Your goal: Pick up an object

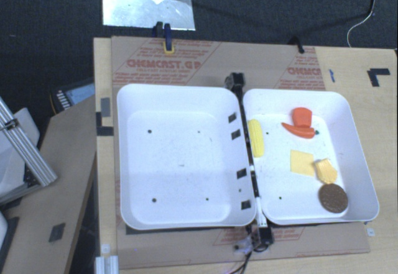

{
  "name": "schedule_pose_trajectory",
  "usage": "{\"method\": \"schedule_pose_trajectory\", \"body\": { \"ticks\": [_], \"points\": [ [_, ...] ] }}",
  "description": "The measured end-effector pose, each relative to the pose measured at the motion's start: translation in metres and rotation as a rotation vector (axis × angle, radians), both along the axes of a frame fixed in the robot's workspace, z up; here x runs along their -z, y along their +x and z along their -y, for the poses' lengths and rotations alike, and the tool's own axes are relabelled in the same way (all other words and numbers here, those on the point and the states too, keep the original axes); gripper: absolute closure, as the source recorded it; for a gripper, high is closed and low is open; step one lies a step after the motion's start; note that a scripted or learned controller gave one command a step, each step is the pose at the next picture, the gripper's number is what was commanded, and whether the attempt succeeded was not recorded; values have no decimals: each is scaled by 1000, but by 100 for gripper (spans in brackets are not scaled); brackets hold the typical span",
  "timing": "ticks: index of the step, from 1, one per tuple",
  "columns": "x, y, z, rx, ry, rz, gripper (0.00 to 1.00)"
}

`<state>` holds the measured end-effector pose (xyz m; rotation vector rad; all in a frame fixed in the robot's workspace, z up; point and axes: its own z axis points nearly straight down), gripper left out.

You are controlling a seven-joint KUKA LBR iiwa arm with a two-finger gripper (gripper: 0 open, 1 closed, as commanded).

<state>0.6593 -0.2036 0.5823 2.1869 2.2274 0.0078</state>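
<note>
Orange hat lies in right bin.

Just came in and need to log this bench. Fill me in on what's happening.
Nothing is being handled at this moment. The right white bin holds five small things: a long yellow corn-like piece by its left wall, an orange hat-shaped piece near the top, a flat pale yellow square, a small yellow chunk beside it, and a round brown disc at the lower right. All lie loose, none lifted yet.
</note>
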Motion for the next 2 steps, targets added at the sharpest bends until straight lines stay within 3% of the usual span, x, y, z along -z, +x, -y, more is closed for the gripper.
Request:
{"method": "schedule_pose_trajectory", "body": {
  "ticks": [1, 2],
  "points": [
    [0, 0, 0, 0, 0, -1, 0],
    [-12, 0, -1, -4, -2, 4, 100]
  ]
}}
